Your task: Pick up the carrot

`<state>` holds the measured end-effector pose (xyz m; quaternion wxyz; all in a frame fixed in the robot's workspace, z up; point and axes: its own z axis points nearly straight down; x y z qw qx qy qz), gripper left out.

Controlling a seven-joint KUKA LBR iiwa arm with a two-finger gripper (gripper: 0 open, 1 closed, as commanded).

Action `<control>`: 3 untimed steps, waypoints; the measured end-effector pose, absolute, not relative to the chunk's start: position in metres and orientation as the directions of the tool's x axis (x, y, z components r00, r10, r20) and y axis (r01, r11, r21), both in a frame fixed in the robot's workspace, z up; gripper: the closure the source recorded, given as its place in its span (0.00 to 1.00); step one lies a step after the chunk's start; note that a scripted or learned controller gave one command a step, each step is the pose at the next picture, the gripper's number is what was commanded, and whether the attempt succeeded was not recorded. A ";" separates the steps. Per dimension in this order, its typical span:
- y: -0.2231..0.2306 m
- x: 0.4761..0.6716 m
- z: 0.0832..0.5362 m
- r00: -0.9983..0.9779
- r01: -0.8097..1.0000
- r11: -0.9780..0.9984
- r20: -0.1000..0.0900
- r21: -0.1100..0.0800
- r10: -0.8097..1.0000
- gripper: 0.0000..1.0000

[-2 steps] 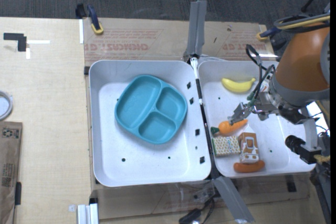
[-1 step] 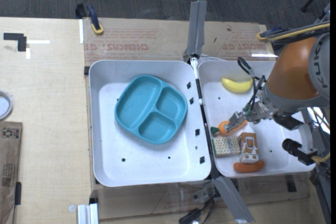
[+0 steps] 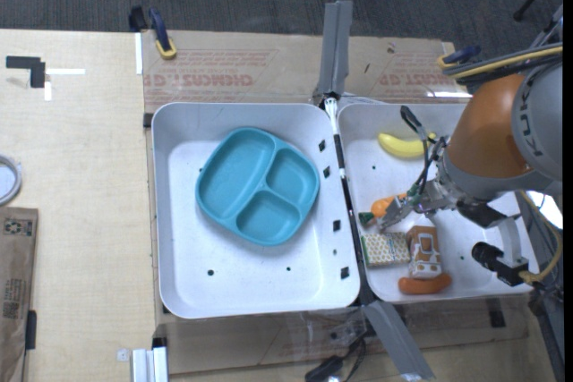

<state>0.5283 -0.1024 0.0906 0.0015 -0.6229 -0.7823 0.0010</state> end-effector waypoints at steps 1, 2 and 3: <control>-0.103 0.528 0.091 -0.224 0.975 0.224 0.001 -0.003 0.975 0.00; -0.103 0.528 0.099 -0.221 0.975 0.221 0.000 -0.004 0.975 1.00; -0.103 0.528 0.099 -0.221 0.975 0.221 0.001 -0.004 0.975 0.00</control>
